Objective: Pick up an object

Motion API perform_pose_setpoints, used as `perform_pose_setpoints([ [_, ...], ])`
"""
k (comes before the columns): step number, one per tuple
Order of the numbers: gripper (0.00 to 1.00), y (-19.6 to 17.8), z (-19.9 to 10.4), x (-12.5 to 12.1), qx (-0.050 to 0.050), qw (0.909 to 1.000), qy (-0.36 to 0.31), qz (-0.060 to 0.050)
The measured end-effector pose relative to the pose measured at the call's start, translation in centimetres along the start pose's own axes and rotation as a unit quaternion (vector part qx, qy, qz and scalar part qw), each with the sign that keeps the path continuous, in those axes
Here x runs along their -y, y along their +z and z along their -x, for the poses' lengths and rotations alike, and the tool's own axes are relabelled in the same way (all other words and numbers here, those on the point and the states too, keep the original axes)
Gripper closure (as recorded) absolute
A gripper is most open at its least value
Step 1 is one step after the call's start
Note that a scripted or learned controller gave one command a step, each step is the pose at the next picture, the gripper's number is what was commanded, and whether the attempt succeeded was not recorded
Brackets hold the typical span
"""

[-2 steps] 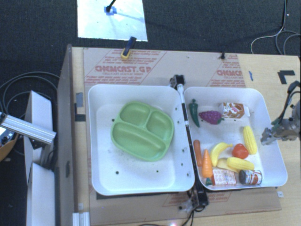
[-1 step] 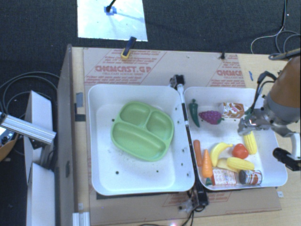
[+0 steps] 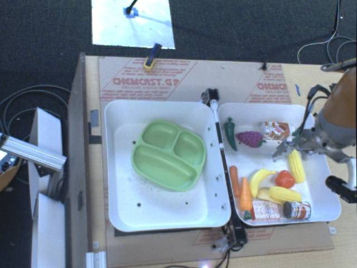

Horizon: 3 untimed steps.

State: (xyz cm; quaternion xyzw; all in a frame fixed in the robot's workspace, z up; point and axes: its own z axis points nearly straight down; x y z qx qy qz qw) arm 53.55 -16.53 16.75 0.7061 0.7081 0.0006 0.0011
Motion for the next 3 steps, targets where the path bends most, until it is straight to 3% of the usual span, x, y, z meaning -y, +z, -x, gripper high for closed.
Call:
perform_pose_setpoints([
  [1, 0.00, 6.7, 0.0, 2.5, 0.003, 1.0000, 0.001, 0.007],
  [2, 1.00, 6.1, -0.1, 2.6, 0.002, 1.0000, 0.001, 0.004],
  [3, 1.00, -3.2, -6.1, 0.2, 0.000, 1.0000, -0.004, 0.004],
])
